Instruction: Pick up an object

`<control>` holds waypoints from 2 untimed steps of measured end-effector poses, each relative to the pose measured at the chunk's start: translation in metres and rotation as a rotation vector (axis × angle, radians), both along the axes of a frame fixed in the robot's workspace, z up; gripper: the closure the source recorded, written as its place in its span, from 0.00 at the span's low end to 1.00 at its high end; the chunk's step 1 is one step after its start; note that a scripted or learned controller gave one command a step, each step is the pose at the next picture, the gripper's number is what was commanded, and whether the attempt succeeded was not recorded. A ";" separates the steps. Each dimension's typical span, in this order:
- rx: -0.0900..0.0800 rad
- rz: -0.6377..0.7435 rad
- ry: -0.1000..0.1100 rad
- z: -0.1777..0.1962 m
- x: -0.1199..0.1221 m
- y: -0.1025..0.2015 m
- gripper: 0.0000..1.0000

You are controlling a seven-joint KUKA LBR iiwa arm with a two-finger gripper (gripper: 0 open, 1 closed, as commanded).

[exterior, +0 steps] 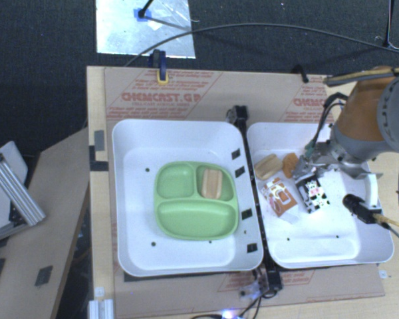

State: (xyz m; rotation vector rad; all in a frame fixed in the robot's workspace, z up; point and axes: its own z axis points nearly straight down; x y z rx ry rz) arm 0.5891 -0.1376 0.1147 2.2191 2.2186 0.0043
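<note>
End effector is low in the right bin, upper middle, just beside the orange piece and just above the black-and-white box as the view shows it. How far open it is: cannot tell, the wrist body covers it from this angle. Nothing visibly held.

The task names no target. The nearest candidates are the orange piece and the box. Also in this bin are a tan bun-shaped piece right against or nearly against the orange piece, and a printed packet just beside the box. The left bin holds a green divided plate with a tan block in its upper right compartment, well apart from the arm.

Doing it well, my read:
- The items are clustered, so commit to one, centre over it and come straight down without dragging a neighbour.
- The box looks rigid and flat-sided, so it is likely the easier grip.
- The packet is thin and flat and likely to slip.
- The orange piece is crowded by the tan one, so there is little room to approach.

Hard to read:
- Whether the end effector touches any item.
- What the orange piece is.
- The box print, which is too small.
- Whether the packet edge lies under the box.
</note>
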 end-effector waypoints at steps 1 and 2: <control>0.000 0.004 0.000 0.043 0.003 0.001 1.00; 0.000 0.007 -0.002 0.100 0.008 0.010 1.00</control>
